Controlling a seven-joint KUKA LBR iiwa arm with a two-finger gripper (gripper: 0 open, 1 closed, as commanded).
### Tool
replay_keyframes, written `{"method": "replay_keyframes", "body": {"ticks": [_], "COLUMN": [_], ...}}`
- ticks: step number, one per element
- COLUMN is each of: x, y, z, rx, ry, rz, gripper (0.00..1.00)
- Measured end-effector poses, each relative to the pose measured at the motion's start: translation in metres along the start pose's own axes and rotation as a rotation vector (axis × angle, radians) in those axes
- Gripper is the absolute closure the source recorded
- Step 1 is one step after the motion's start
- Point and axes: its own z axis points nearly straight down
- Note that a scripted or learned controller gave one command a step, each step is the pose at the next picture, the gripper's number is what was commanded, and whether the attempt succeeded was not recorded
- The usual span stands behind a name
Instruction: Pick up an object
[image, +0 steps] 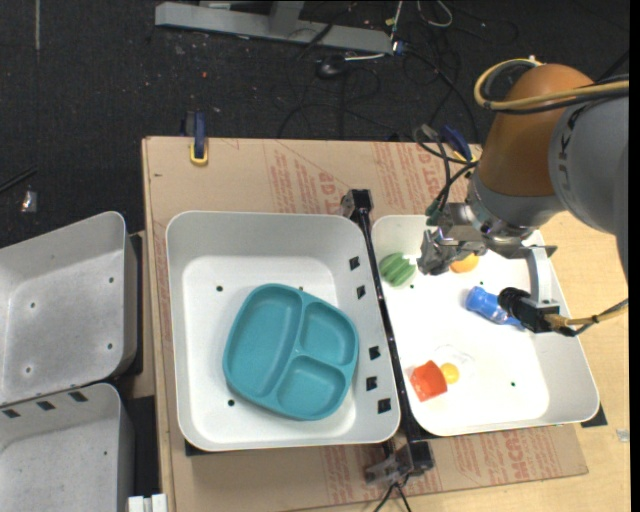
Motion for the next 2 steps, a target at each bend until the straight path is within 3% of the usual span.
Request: {"method": "replay_keyframes", "body": {"ticks": [2], "x": [0.112], "y": [0.035], "z": [0.0], "rx": [0.001], "ry": [0.0], "rz": [0.001], "gripper": [1.0]}}
